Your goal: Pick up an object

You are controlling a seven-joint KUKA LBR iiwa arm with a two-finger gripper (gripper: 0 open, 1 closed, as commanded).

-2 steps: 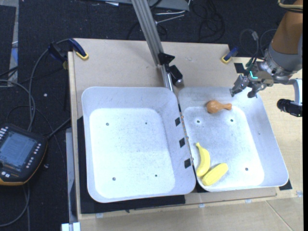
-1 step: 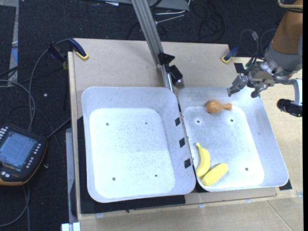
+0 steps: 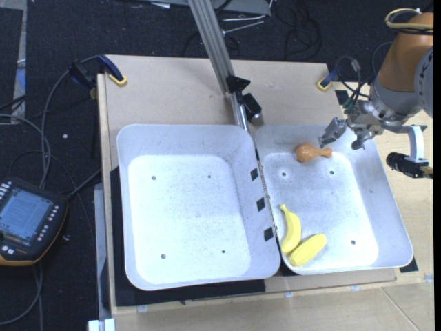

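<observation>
An orange-brown drumstick-shaped object (image 3: 311, 153) lies near the back wall of the right bin (image 3: 386, 205). A yellow banana (image 3: 290, 227) and a yellow lemon-like piece (image 3: 308, 249) lie close together at that bin's front left. My gripper (image 3: 346, 136) hangs over the bin's back right corner, just right of and above the drumstick. Its two dark fingers are spread apart with nothing between them.
The left bin (image 3: 186, 205) sits beside the right one, with black clips along their shared edge. A slanted metal pole (image 3: 217, 43) rises behind the bins. Yellow-and-blue clamps (image 3: 114, 71) hold the bench's back corners. A teach pendant (image 3: 24, 219) lies at far left.
</observation>
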